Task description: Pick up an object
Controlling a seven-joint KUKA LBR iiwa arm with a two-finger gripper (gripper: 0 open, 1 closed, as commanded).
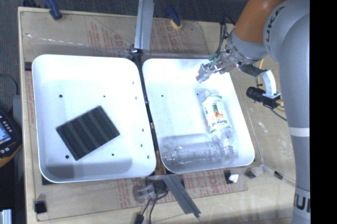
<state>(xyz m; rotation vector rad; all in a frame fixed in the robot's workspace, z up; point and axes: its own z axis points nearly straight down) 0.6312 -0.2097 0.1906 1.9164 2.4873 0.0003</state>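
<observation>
In the right bin (174, 72) a small clear bottle with a white and orange label (216, 115) lies lengthwise near the right wall. A larger clear plastic bottle (196, 152) lies across the bin's front edge, its end next to the small bottle. A dark ribbed rectangular pad (87, 132) lies flat in the left bin (47, 72). My gripper (208, 70) hangs over the back right part of the right bin, just above and behind the small bottle's cap. Nothing shows between its fingers.
A metal bar (143, 22) stands at the back between the bins, with blue clamps (52, 6) along the bench's far edge. The arm's orange band (258, 7) and grey body fill the right side. A black device (6, 130) sits at the left edge.
</observation>
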